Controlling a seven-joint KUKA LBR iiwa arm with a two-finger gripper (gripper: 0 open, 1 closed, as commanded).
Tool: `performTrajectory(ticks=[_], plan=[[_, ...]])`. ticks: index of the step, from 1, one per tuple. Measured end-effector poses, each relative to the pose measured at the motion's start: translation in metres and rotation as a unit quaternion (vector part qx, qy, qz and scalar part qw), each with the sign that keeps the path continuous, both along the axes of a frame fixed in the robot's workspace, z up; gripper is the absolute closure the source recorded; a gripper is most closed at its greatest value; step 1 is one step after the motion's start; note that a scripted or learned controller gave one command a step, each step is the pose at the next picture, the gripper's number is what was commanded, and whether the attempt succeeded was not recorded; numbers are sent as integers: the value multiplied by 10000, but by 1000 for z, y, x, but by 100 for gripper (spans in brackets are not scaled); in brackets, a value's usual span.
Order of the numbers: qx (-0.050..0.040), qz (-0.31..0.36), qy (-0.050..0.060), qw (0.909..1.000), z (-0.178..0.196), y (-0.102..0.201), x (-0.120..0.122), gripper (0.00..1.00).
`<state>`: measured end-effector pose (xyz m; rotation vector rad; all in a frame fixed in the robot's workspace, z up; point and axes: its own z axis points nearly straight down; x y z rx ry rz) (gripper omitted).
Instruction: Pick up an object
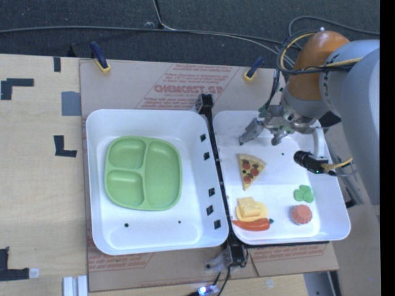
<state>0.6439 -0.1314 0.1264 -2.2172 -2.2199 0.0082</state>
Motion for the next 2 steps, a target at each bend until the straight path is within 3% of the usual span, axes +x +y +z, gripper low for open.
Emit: performTrajectory(ticks=[1, 2], plan=[[-7, 5, -30, 10000, -44, 1, 0, 0], [-9, 10, -44, 10000, -31, 1, 1, 100]])
